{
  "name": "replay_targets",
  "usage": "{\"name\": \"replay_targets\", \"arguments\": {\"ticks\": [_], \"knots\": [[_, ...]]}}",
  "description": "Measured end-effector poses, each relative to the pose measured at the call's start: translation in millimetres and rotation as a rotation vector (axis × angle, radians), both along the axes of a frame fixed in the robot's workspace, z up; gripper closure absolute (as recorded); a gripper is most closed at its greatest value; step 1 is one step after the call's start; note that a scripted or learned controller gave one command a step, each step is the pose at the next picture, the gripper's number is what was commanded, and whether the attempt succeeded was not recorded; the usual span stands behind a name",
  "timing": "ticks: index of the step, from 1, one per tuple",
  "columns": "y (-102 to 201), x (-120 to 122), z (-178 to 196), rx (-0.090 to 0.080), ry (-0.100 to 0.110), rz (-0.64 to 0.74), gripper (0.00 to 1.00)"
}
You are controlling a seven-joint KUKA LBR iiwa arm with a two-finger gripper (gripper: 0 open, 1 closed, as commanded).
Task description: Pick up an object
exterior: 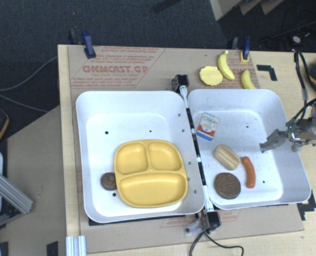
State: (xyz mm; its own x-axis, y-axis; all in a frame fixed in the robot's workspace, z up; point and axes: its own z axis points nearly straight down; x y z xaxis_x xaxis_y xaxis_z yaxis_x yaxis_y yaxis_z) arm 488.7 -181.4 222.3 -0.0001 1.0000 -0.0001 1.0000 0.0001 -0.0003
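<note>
Two shallow white bins sat side by side on your bench, and the pickable food toys lay mostly in the right bin (286, 116). A small white carton with blue and red print (207, 126) leaned near that bin's left wall, towards its far edge. A tan bread roll (226, 157) lay near the middle, an orange-red sausage (249, 172) just beside it on the right, and a round dark brown cookie (227, 185) close to the near edge.

Your two-finger gripper (270, 142) hung at the right bin's right edge, reaching in low. One dark finger jutted towards the roll and sausage; whether the fingers stood apart or together could not be told at this angle, and nothing showed between them. That approach looked aimed at the cluster near the bin's middle, though no grasp had begun.

The left bin (88, 111) carried a yellow three-compartment plastic plate (150, 172) over its near half, with a brown disc (109, 181) touching the plate's left rim. Two yellow bananas (226, 66) and a yellow lump (211, 76) rested on the bench beyond the right bin's far edge, likely spares out of play.
</note>
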Motion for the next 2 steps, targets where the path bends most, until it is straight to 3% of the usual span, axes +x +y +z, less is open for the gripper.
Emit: {"name": "replay_targets", "arguments": {"ticks": [1, 2], "knots": [[13, 19, -139, 0.003, 0.003, -0.001, 0.00], [11, 21, -120, -0.001, -0.008, -0.001, 1.00]]}}
